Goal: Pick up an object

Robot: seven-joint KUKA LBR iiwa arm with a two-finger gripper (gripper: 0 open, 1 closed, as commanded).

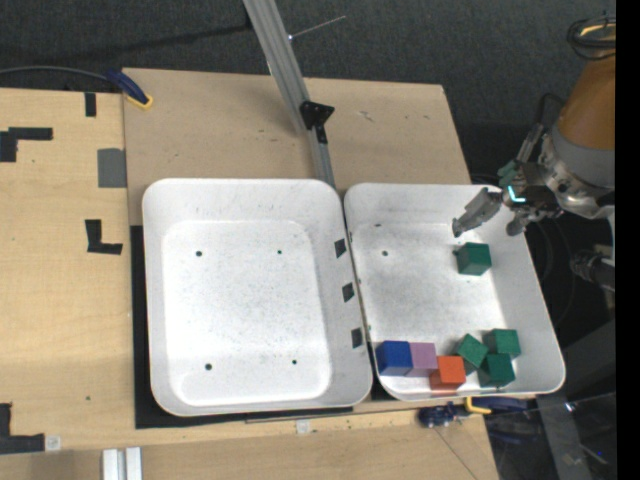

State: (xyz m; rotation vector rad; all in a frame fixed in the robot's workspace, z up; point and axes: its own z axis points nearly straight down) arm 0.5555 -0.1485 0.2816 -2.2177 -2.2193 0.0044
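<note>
My gripper [497,218] hangs over the upper right part of the right bin [400,200], open, with nothing between its fingers. A single green cube [473,259] lies on the bin floor just below and slightly left of the fingertips, apart from them. Along the bin's near edge sits a cluster: a blue cube [394,357], a purple cube [423,356], an orange cube [450,370] and three green cubes [497,369] packed toward the right corner.
The left bin [150,203] stands beside the right one, sharing a raised middle rim. A grey metal pole [285,58] slants from the top down to the bins' junction. The arm's orange-banded wrist [590,108] is at the far right.
</note>
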